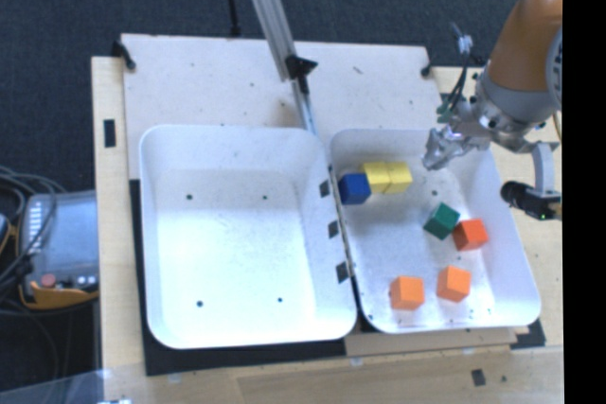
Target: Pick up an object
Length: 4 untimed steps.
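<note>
The gripper [437, 152] is being held beside the yellow block [388, 176] — finger state cannot be told — so a miss is being risked.

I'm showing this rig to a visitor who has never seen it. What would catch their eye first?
Probably the bright blocks in the right bin: a blue block touching a yellow block, a green block against an orange one, two more orange near the front. The orange-banded arm's claw hangs over that bin's back right.
</note>
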Available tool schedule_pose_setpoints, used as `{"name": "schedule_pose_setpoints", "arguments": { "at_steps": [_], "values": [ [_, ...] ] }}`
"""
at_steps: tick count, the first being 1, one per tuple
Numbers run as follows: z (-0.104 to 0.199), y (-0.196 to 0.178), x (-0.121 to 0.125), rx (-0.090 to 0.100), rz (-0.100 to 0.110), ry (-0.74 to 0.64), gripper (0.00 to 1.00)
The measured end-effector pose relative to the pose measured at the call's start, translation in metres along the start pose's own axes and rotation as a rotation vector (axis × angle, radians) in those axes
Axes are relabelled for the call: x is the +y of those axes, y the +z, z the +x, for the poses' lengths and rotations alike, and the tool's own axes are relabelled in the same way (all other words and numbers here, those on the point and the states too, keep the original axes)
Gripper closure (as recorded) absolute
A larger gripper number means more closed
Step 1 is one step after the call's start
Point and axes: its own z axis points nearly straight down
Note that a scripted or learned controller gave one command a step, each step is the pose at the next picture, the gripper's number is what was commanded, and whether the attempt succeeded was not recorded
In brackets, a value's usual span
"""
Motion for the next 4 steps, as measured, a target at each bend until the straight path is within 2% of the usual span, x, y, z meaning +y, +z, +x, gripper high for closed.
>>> {"name": "schedule_pose_setpoints", "arguments": {
  "at_steps": [1,2,3,4],
  "values": [
    [0.052,-0.012,-0.014,0.002,0.002,-0.003,1.00],
    [0.098,-0.003,-0.023,0.002,0.004,-0.002,1.00],
    [0.141,-0.010,-0.033,0.003,0.004,-0.003,1.00],
    [0.196,-0.009,-0.058,0.003,0.005,-0.004,1.00]
  ]
}}
